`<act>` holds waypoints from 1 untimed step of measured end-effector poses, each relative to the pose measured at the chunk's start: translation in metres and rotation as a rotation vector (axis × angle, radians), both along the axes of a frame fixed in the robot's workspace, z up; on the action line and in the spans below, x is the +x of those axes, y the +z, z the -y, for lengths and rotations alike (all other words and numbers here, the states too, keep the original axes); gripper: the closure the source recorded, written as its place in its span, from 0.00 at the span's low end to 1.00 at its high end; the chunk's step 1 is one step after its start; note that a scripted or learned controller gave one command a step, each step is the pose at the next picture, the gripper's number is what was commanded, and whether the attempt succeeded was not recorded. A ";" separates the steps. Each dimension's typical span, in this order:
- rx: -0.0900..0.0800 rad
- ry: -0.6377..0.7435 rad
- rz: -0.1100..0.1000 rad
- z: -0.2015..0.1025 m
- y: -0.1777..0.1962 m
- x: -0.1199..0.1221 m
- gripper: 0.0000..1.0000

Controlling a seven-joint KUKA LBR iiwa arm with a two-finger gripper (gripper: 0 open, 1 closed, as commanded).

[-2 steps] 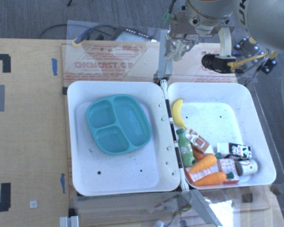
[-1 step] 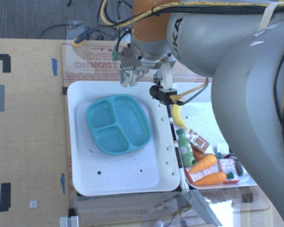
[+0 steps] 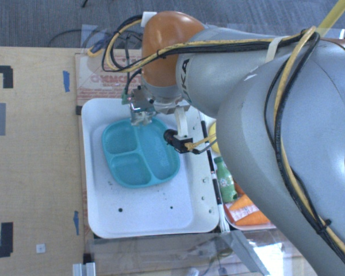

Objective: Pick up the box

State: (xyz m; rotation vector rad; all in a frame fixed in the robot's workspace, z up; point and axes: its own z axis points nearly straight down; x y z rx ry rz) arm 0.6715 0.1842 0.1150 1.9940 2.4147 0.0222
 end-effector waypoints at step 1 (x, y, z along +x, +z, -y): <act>0.014 -0.126 0.044 -0.001 -0.005 -0.036 1.00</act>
